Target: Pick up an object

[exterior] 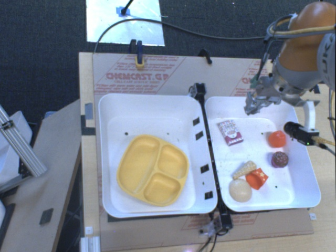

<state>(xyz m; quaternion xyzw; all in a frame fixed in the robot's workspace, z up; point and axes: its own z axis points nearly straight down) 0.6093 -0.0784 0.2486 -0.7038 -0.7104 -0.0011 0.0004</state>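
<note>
The right bin [299, 193] holds several small items: a pink and white packet [230, 132], an orange-red ball [277, 138], a dark maroon ball [280, 159], a tan wedge [244, 169], a red piece [256, 179] and a cream ball [240, 190]. My gripper [253, 105] hangs over the bin's far edge, up and to the right of the packet, with nothing visible between its fingers. It is apart from every item.
The left bin [115, 114] contains a yellow divided tray [153, 169]. A black clamp strip [203, 140] runs between the bins. A black cylinder [299, 133] juts over the right bin's right side. A cable crosses the back of the bench.
</note>
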